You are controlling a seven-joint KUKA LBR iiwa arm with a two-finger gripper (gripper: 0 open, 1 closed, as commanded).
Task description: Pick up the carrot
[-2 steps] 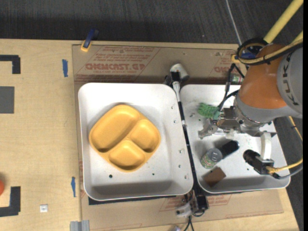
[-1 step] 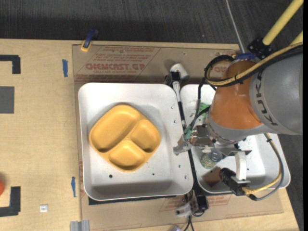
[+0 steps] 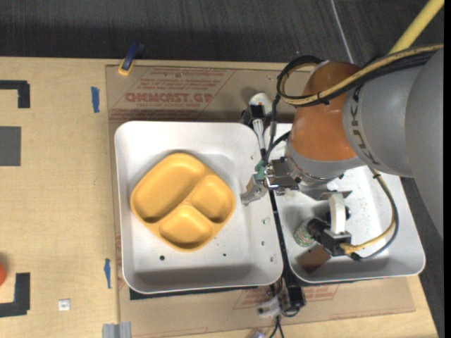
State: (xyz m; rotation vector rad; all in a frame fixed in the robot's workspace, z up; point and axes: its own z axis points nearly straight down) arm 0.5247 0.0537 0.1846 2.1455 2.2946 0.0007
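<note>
Pale wooden bench (image 3: 49,210) carries a cardboard sheet (image 3: 176,94), and on it two white bins sit side by side. At the seam between them the gripper (image 3: 252,189) hangs low, its metal tip reaching just over the right wall of the left bin (image 3: 141,259). The wrist hides it from above, so whether it is open or closed cannot be told. Above it rises the grey arm with its orange band (image 3: 320,122), covering much of the right bin (image 3: 403,248). On that bin's floor, near the front wall and under the arm, lies a brownish shape (image 3: 313,259); whether this is the carrot cannot be told. Left of the gripper, a yellow three-part dish (image 3: 183,199) lies in the middle of the left bin, apart from the gripper. A small orange-red thing (image 3: 2,274) sits at the bench's far left edge.
</note>
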